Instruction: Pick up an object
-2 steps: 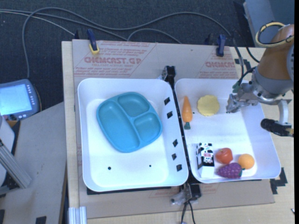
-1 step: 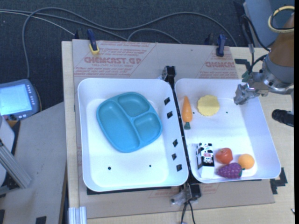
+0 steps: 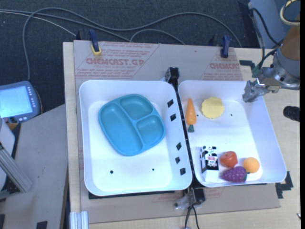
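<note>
Bench [image 3: 119, 63]: a brown board printed with red lettering, held at its far edge by two blue-and-yellow clamps, bearing two shallow white bins side by side.

Left bin [image 3: 90, 128]: holds a blue divided plate [image 3: 132, 123] with three compartments, lying flat toward the bin's far half.

Right bin [image 3: 267, 128]: holds the six small items listed below, in two groups — two near the far-left corner, four along the near edge.

Arm [image 3: 290, 51]: grey, entering from the right, its wrist above the right bin's far-right corner.

Gripper [image 3: 249, 93]: poised over the far-right rim of the right bin, well apart from every item; nothing is seen between its fingers, and whether the jaws stand apart or together cannot be told from this view.

Yellow disc [image 3: 212, 108]: a flat, wavy-edged piece in the far half of the right bin, just beside the carrot.

Carrot [image 3: 190, 112]: orange, lying lengthwise along the bin's left wall.

Purple grapes [image 3: 234, 174]: at the near edge, touching the red fruit above them.

Cow-patterned toy [image 3: 209, 158]: black and white, near the bin's near-left corner.

Red fruit [image 3: 228, 159]: between the cow-patterned toy and the orange.

Orange [image 3: 251, 165]: small and round, rightmost of the near group — just beside the grapes.
</note>
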`<state>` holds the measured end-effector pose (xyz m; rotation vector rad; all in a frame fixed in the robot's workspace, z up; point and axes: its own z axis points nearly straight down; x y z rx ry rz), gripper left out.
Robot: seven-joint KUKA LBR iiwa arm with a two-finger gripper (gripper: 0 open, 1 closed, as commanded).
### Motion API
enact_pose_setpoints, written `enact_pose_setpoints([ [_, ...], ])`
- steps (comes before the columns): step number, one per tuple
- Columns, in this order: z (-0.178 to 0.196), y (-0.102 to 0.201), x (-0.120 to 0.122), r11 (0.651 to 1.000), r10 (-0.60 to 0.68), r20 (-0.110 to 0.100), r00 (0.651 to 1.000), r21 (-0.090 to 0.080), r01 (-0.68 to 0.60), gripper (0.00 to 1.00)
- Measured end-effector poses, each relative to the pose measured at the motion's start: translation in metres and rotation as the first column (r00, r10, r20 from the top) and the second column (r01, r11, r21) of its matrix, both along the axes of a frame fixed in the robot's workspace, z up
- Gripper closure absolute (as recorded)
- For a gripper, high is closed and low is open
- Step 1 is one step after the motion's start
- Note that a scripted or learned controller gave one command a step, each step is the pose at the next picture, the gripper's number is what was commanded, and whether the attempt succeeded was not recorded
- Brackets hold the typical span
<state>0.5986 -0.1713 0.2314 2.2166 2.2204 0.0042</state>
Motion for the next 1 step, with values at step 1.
enact_pose_setpoints([
  [1, 0.0102, 0.0516, 0.0060, 1.000, 0.005, -0.002, 1.000, 0.002, -0.005, 1.00],
])
